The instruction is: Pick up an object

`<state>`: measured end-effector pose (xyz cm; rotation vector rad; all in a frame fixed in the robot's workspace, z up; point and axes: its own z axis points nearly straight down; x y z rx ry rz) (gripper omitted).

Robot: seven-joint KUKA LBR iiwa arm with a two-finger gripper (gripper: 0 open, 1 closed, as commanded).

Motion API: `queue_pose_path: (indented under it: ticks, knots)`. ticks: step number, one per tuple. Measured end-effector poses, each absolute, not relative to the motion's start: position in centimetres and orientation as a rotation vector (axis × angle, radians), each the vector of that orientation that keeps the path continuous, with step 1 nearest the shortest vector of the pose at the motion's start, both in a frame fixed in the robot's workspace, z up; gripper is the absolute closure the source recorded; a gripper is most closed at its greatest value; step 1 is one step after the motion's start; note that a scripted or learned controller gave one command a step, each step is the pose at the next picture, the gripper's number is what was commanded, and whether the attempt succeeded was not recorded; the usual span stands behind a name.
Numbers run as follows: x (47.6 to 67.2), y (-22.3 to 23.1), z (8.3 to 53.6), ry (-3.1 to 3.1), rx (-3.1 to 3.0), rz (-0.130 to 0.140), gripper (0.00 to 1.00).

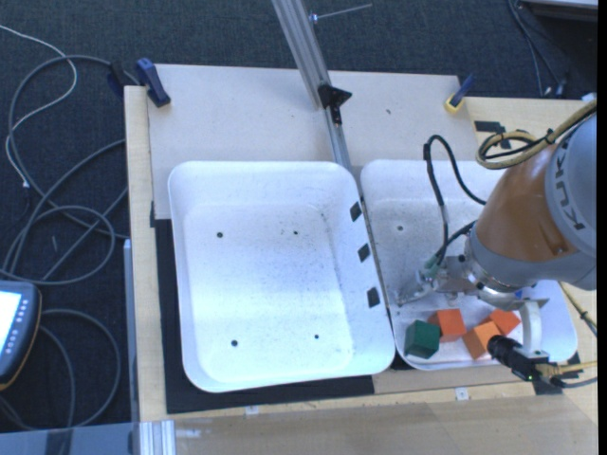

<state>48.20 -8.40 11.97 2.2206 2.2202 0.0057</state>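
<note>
A dark green block lies near the front edge of the right bin, close to the wall that divides it from its neighbour. Just to its right sits an orange block, and further right two more orange pieces lie close together, partly covered by the arm's wrist hardware. The gripper hangs above the bin floor just behind and slightly to the right of the green block, near it but not over it, and nothing can be seen between its fingers; whether they are spread or closed cannot be told, since the wrist and cabling hide them from above. The arm, with its orange band, reaches in from the right and covers much of the right bin's far side, a black cable looping up from the wrist. The left bin sits beside it, its speckled floor showing a few small dark holes. Both bins rest on a pale bench with blue clamps at the back corners.
</note>
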Motion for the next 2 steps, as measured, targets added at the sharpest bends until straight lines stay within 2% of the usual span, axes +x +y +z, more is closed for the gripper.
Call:
queue_pose_path:
  ticks: [1, 2]
  knots:
    - [51.3, -15.8, 9.9, 2.213, 2.223, -0.002, 0.0]
    - [60.2, -20.9, 10.6, 2.238, 2.216, 0.025, 0.0]
